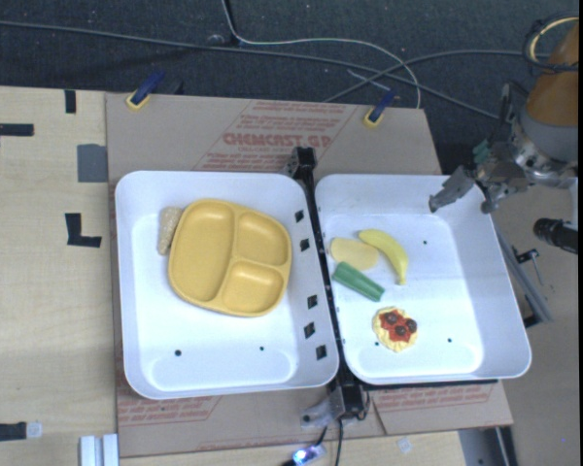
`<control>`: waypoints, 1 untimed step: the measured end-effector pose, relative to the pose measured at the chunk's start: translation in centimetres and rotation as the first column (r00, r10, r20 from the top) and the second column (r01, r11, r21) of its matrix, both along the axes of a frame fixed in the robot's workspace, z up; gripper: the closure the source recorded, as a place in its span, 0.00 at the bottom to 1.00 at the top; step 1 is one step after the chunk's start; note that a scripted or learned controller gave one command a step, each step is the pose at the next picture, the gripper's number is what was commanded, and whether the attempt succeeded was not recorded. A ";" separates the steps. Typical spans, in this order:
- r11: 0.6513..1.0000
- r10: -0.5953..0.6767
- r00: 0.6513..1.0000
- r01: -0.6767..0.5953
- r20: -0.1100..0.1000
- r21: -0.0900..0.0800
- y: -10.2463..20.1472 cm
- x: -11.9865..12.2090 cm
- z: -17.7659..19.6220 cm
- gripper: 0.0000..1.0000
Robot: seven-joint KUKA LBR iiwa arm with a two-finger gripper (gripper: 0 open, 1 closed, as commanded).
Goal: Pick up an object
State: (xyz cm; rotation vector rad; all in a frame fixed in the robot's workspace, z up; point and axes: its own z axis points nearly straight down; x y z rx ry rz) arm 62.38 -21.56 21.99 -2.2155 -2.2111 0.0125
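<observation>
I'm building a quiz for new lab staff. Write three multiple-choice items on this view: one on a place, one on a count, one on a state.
1. Where does the yellow three-compartment plastic plate lie?
A. In the left white bin
B. In the right white bin
C. On the cardboard sheet outside the bins

2. How many toy food pieces lie in the right white bin?
A. Two
B. Four
C. Six

3. How does the two-finger gripper stand relative to the objects?
A. Clamped on the plate
B. Lifting the banana
C. Near the right bin's far right corner, touching no food piece

Answers:
1. A: the plate rests on the left white bin floor.
2. B: a yellow toy banana, a pale yellow slice, a green toy vegetable and a small round pizza-like toy.
3. C: the gripper sits by the rim, apart from the food.
</observation>
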 end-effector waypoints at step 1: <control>1.000 0.003 1.000 -0.003 0.013 -0.003 0.0 0.3 0.7 0.00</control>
